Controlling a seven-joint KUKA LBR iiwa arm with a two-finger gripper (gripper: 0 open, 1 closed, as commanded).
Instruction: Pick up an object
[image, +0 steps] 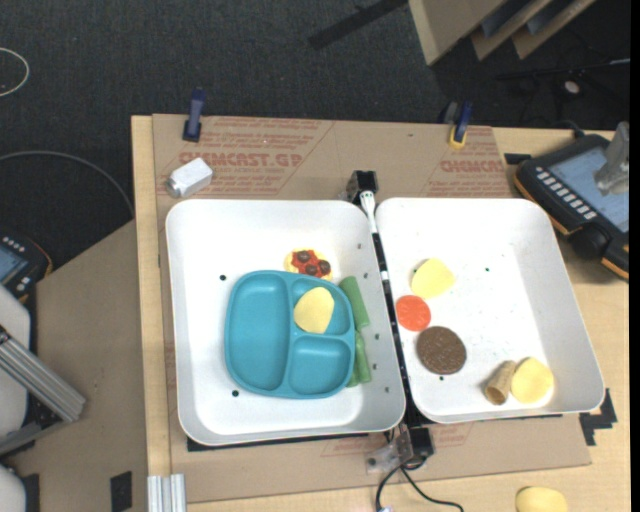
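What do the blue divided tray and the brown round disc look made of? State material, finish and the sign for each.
Blue divided tray: likely moulded plastic, smooth with a slight sheen; uniform colour and rounded compartment ridges suggest it.
Brown round disc: unclear, perhaps plastic or rubber toy food; matte and faintly speckled, with no glare on it.

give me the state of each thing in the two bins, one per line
blue divided plate: flat in left bin, right way up
yellow chip: lying in plate's upper right compartment
green strip: against plate's right edge
small pizza: flat behind plate
orange disc: flat in right bin
brown cookie: flat, just touching the disc
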